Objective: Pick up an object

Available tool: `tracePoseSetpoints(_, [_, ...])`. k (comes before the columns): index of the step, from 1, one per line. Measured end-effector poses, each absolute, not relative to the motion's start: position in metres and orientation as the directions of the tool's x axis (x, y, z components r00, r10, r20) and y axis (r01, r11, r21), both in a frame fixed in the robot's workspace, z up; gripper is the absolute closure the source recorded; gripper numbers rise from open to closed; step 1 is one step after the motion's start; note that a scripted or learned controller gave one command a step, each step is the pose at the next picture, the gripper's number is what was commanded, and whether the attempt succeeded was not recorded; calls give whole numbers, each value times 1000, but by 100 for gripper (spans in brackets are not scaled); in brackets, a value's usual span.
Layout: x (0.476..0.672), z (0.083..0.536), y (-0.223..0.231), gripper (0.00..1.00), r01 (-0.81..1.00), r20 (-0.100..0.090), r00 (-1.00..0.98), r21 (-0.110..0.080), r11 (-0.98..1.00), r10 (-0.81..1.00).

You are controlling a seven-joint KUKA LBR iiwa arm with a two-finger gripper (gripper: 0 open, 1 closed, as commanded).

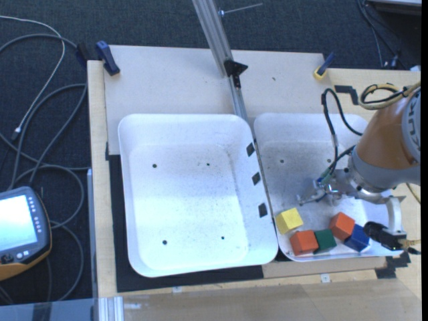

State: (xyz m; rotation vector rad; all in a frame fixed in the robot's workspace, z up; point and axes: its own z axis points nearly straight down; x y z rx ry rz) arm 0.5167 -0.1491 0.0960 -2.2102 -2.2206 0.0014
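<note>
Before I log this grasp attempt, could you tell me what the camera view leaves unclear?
- Gripper: small and blurred, so its jaws' state is unreadable.
- Blue block: partly covered by the orange block.
- Arm: cut off by the right edge.
- Right bin: far corner hidden under the arm.

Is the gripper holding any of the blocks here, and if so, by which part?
Nothing is held. The gripper hangs over bare floor of the right bin, with nothing between its fingers; the yellow block lies apart.

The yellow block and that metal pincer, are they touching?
Apart. The camera view shows bare white bin floor between the yellow block and the pincer above it.
</note>
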Motion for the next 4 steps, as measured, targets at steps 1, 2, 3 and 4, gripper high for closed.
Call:
tracePoseSetpoints(1, [578, 100, -111, 0, 1000, 1, -7, 5, 7, 1000])
tracePoseSetpoints(2, [576, 111, -114, 100, 1000, -1, -3, 2, 3, 1000])
tracePoseSetpoints(3, [571, 204, -46, 100, 1000, 2, -8, 8, 8, 1000])
tracePoseSetpoints(4, [575, 199, 26, 100, 1000, 4, -9, 0, 9, 1000])
